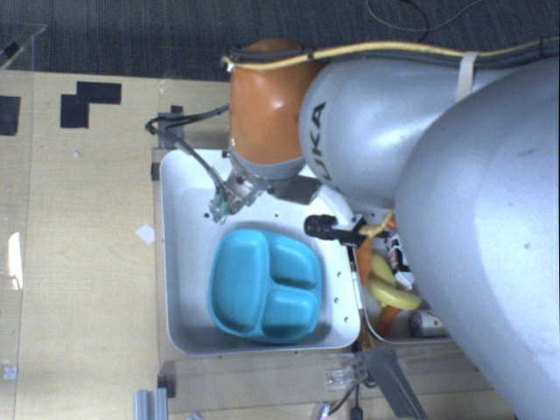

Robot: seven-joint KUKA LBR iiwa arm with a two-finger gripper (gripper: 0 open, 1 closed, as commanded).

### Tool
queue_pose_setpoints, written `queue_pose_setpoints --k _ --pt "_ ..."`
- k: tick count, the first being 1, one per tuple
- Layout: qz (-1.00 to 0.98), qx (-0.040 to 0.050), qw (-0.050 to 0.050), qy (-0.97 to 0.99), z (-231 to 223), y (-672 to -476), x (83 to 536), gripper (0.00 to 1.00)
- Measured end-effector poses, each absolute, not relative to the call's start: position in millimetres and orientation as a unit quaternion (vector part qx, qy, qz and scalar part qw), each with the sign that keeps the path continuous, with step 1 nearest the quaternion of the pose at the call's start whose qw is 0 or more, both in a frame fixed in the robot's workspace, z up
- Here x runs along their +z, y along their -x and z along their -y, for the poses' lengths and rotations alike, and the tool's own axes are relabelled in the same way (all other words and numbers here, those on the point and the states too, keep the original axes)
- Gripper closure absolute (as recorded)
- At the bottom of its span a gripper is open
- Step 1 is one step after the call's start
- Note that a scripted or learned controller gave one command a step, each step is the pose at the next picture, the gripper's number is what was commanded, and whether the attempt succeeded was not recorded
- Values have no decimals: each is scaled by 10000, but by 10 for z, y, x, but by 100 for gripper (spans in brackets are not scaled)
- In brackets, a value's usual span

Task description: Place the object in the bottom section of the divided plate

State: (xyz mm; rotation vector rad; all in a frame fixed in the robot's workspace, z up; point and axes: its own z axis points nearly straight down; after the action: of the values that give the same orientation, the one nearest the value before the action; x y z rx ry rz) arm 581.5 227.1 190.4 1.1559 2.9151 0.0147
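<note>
A light blue divided plate (262, 285) lies in the left white bin (184, 234). It has one long section on its left and two smaller sections on its right, and nothing lies in any of them. My gripper (224, 203) hangs over the bin's floor just beyond the plate's far left corner, below the orange band (267, 103) of the arm. Its tip is small and partly hidden by the wrist. A dark greenish speck shows at the tip, and I cannot tell what it is.
The grey arm (437, 173) covers most of the right bin. At that bin's left edge I see a yellow banana (391, 289), an orange item (363, 257) and other small things. A black cable (179, 121) loops behind the left bin.
</note>
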Motion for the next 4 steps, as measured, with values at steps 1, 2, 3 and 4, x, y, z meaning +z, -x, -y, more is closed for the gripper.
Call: queue_pose_setpoints --k 1,2,3,4 --pt "-9294 67 41 -3690 -2268 -5829 2012 100" --pt "-9132 20 22 -4075 -2122 -5817 2748 100" --pt "-8844 6 6 -4667 -2274 -5806 1879 100" --pt "-8843 8 8 -4668 -2274 -5807 1882 0"
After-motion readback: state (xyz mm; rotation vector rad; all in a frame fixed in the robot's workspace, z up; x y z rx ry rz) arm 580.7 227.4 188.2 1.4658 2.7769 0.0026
